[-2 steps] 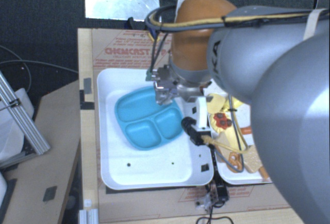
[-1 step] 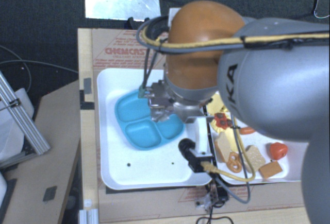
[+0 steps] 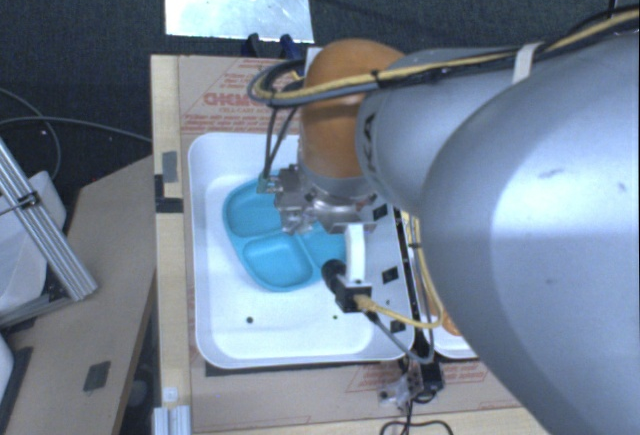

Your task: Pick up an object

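Red printed lettering is seen on the cardboard sheet (image 3: pixel 215 88) beneath the white bin (image 3: pixel 205 223), near its upper left corner. The letters are blurred and partly covered by cables, so no word can be read with certainty.

Arm (image 3: pixel 520 213) comes in from the right, big grey link filling the near right side. Orange band (image 3: pixel 340 123) sits above the wrist, which points straight down. Cable bundle (image 3: pixel 400 73) runs along the top of the link and loops down past the band to the wrist. Pincer (image 3: pixel 315 223) is low under the wrist, mostly hidden by the wrist housing; finger state not readable from this angle.
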`<state>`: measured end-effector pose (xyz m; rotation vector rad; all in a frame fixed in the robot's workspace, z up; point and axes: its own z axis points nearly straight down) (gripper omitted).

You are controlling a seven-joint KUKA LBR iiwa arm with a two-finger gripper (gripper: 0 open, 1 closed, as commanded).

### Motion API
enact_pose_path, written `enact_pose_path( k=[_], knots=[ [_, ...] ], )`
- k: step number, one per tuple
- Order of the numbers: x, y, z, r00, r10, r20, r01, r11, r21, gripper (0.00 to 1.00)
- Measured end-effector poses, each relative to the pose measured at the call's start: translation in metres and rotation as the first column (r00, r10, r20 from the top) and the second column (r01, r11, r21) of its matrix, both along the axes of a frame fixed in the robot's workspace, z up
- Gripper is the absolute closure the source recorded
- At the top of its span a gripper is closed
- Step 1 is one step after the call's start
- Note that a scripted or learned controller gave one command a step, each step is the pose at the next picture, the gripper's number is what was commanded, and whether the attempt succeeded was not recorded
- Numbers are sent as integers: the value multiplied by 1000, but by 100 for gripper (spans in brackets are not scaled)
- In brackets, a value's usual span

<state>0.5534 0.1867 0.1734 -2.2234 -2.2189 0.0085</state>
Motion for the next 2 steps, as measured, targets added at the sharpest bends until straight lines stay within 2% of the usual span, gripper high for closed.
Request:
enact_pose_path(
  k=[1,2],
  knots=[
    [84,-7,-22,1000,5,10,-5,1000,3,100],
    [116,10,-35,1000,7,8,-8,1000,5,100]
  ],
)
